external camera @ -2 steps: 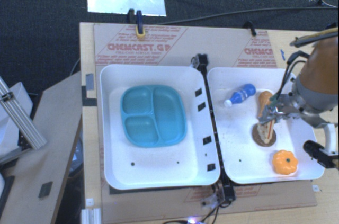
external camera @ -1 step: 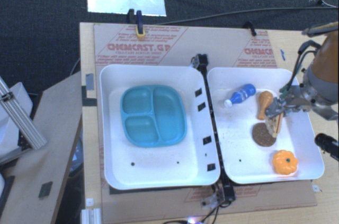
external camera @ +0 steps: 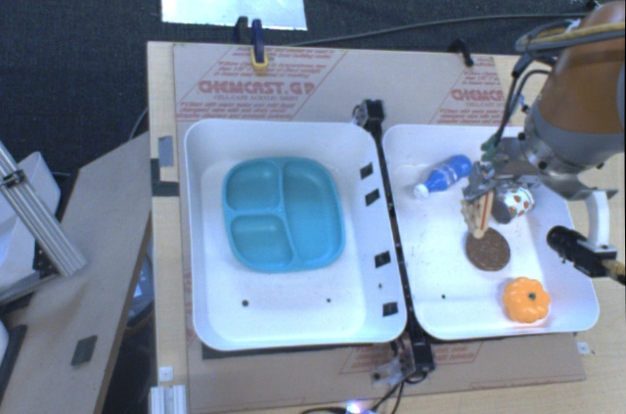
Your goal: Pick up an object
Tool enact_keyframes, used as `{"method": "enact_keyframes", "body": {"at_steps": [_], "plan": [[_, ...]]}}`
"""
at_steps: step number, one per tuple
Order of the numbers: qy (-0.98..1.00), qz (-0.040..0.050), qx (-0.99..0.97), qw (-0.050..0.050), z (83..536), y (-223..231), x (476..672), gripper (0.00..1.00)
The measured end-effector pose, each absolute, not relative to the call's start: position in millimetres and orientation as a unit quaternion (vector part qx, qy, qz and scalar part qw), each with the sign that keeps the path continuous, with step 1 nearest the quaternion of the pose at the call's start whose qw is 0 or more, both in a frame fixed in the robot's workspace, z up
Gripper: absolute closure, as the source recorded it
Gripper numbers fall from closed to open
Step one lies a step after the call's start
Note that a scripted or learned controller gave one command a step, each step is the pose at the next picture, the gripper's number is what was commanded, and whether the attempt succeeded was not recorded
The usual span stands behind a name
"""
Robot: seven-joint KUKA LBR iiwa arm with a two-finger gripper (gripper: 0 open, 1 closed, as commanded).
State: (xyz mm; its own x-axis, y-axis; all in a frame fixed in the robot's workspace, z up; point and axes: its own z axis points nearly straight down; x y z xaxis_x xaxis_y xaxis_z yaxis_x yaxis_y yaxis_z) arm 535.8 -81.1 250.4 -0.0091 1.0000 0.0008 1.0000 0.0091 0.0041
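The grey robot arm with the orange band is reaching in over the right white bin. Its two-finger gripper is pointing down into this bin, and its thin fingers are hanging just above the flat round brown disc. The fingers are looking close together, but the view is too small here, so I cannot tell if they are open or shut, or if they are touching the disc.

Everything else is sitting around that brown disc. The small blue plastic bottle with a white cap is lying on its side up and to the left of the disc. A little round white and dark red ball-like thing is sitting just above and to the right of the disc, beside the gripper. The small orange pumpkin toy is resting below and to the right of the disc, near the bin's corner.

Far to the left of the disc, the light blue plastic plate with three sections is lying in the left white bin.
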Motion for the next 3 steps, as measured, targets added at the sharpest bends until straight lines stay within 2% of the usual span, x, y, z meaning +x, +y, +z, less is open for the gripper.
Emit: {"method": "enact_keyframes", "body": {"at_steps": [1,3], "plan": [[0.711,0.0014,0.704,0.001,235.0,-31.9,563.0,1.00],[0.710,0.0014,0.704,0.000,218.8,61.6,599.1,1.00]]}}
